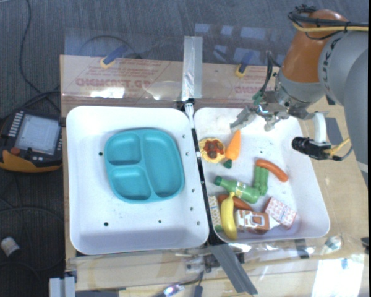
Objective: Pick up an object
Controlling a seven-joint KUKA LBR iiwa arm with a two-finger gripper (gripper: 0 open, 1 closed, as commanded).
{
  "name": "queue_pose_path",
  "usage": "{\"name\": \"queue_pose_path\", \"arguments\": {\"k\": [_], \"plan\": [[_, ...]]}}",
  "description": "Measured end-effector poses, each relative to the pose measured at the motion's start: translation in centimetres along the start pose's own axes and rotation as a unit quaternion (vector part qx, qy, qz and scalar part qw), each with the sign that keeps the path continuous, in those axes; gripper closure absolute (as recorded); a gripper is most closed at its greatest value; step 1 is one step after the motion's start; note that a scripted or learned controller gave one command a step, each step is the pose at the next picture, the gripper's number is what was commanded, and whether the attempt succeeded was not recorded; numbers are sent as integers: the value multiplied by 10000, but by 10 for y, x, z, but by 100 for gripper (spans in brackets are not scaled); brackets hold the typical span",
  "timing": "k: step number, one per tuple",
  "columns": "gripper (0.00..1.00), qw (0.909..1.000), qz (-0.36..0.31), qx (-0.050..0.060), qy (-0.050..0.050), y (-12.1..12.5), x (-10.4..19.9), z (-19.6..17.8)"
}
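Note:
My gripper (252, 124) hangs over the back of the right bin (309, 184), open, with nothing between its fingers. Just in front of it and slightly left lies an orange carrot (234, 146), beside a round yellow and red toy food (211, 148). Further forward are a red-orange sausage (272, 170), a green bottle (237, 189) and a short green piece (261, 177). At the bin's front lie a yellow banana (227, 219), a brown carton (252, 221) and a small pink patterned box (281, 211).
The left bin (86, 215) holds a teal divided plate (142, 164). A raised ridge (198, 172) separates the two bins. A black fitting (309, 146) juts over the right bin's right rim. A handheld pendant (28, 142) lies left of the bench.

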State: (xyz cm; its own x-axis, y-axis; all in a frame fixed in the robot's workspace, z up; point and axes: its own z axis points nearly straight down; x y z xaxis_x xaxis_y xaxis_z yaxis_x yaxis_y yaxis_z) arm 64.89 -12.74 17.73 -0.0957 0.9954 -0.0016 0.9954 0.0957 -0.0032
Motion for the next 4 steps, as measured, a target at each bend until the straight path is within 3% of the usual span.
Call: {"name": "queue_pose_path", "arguments": {"k": [1, 2, 3, 4], "plan": [[0, 9995, -312, -20, 1, 2, -16, 83], [0, 9995, 249, -127, -110, -22, 14, 83], [100, 9996, 240, -125, -46, -20, 20, 73], [100, 9993, 382, -6, -9, 21, 22, -34]]}}
